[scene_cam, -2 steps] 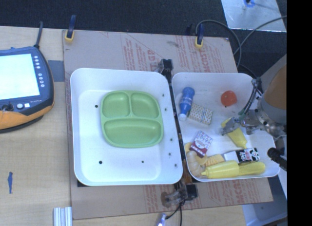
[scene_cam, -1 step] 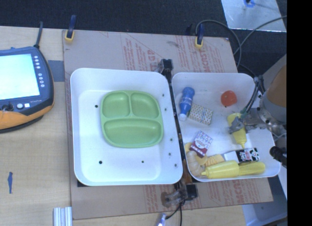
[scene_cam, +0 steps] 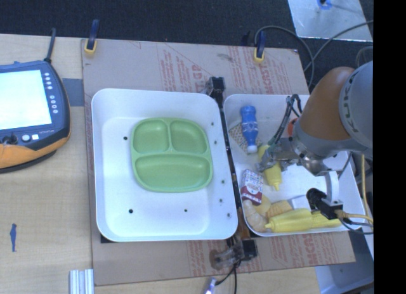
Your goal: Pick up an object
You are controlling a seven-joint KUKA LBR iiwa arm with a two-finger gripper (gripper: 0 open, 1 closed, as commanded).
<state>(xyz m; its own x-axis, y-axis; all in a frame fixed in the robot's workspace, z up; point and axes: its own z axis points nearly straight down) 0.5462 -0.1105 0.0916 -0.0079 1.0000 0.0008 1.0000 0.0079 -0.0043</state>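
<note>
My gripper (scene_cam: 273,158) reaches down into the right bin (scene_cam: 236,106) from the right, under the orange band of the arm. Its tips sit right over a small yellow object (scene_cam: 273,176) near the bin's middle. A blue and white bottle (scene_cam: 248,126) lies just to the upper left of the gripper. A red and white packet (scene_cam: 252,187) lies to the lower left. A long yellow corn-like piece (scene_cam: 297,222) rests along the bin's front edge, with a pale cracker-like piece (scene_cam: 278,208) beside it.
The left bin (scene_cam: 114,220) holds a green divided plate (scene_cam: 171,154). A tablet-like pendant (scene_cam: 30,110) lies at the far left of the bench. Black cables and clamps run around the right bin's corners.
</note>
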